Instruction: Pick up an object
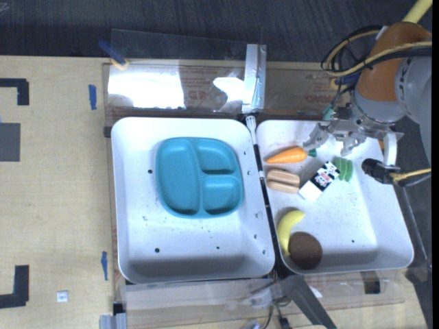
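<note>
The robot arm [394, 67] comes in from the right side and hangs over the far end of the right bin [363, 242]. It is grey with an orange band near the wrist. Yellow and black cables loop around it.

The gripper [337, 137] points down into the right bin. Its two fingers are spread apart, one toward the left and one toward the right. Nothing sits between them. The gripper holds nothing. The left finger tip is near the carrot, but I cannot tell if it touches it.

The things to pick up all lie in the right bin. An orange carrot [286, 155] lies near the bin's left wall, just beside the gripper. A tan hot dog bun [282, 179] lies just below the carrot. A small black and white block [324, 176] sits to the right of the bun, below the gripper. A green thing [345, 169] lies right beside that block. A yellow banana [288, 225] lies near the front of the bin. A brown ball [305, 247] touches the banana at the front.

The left bin [137, 238] holds a blue plate [199, 177] with three sections. The plate lies flat in the middle of that bin.
</note>
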Controlling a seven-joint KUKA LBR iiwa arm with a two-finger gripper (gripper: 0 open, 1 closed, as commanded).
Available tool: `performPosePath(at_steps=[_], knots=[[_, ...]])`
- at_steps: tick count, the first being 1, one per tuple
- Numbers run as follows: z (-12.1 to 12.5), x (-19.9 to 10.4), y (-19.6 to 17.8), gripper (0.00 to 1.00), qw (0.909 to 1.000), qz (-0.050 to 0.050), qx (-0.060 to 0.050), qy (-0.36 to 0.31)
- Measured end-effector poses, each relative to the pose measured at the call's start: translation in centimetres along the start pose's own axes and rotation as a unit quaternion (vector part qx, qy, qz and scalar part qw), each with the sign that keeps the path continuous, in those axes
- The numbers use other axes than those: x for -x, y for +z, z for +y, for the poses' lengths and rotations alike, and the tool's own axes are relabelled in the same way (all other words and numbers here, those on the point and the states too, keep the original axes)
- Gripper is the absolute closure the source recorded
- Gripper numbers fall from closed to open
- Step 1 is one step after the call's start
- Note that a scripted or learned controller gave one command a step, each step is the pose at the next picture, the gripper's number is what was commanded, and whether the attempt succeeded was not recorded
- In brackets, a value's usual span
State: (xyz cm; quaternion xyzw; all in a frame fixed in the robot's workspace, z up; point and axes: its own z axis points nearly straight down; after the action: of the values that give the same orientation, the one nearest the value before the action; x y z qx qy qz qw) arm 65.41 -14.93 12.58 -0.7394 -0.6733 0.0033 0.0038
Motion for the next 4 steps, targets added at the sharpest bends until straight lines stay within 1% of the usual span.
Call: performPosePath(at_steps=[1,2,3,4], knots=[[-0.2,-2.6,2.2,0.00,0.9977,-0.006,0.024,-0.063],[-3.6,-3.3,0.2,0.00,0.9907,0.000,0.005,-0.136],[-4.4,-1.7,3.9,0.00,0.9816,-0.003,0.009,-0.191],[-4.3,-3.9,3.9,0.00,0.9938,-0.006,0.008,-0.111]])
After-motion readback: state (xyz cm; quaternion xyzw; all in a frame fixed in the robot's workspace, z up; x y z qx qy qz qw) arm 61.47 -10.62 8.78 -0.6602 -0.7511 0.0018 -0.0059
